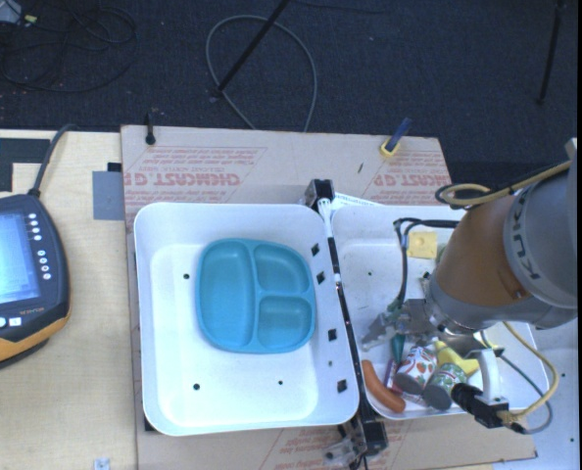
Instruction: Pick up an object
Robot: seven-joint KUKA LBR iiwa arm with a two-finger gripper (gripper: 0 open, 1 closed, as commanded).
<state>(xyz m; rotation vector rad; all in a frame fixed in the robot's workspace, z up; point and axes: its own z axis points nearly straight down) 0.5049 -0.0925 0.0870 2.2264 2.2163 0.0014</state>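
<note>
A robotics lab: teach pendant, floor cables, white bins.

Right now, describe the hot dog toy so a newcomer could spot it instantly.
Go to the right-hand white bin, under the grey and orange arm. In its near corner lies a heap of small toys; the hot dog is on the heap's left edge, by the divider. It's the only long orange-red sausage shape there.

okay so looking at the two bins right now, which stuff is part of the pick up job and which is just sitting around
Belongs to the job:
- grey arm's two-finger gripper, low in the right white bin
- jumbled small objects beside it, including an orange-red sausage-shaped piece and a yellow piece

Just lying about:
- blue compartment plate in the left white bin
- handheld control pendant with screen
- small yellow square
</note>
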